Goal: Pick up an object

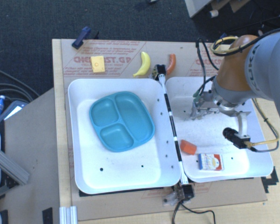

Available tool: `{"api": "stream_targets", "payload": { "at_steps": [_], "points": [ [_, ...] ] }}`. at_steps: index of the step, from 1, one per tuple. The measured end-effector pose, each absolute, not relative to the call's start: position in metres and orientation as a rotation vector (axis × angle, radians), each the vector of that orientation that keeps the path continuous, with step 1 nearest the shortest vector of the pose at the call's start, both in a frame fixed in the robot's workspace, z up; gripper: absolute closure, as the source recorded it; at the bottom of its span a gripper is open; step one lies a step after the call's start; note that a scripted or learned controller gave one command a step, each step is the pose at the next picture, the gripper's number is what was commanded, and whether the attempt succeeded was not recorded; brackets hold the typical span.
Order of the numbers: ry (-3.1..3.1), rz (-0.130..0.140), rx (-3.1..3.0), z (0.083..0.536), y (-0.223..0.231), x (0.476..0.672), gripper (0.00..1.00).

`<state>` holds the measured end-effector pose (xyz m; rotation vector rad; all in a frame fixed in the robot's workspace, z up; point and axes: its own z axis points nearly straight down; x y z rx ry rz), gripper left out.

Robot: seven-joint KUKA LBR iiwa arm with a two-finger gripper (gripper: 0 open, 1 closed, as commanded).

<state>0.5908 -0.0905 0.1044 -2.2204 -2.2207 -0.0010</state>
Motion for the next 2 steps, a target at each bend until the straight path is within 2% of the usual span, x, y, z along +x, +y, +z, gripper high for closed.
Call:
{"api": "stream_targets", "payload": {
  "at_steps": [1,2],
  "points": [
    [-2.220,-0.001,-2.220,0.1042,-0.0904,0.5907,0.00],
    [-2.221,-0.002,-2.220,0.1141,-0.0900,0.5911,1.00]
  ]
}}
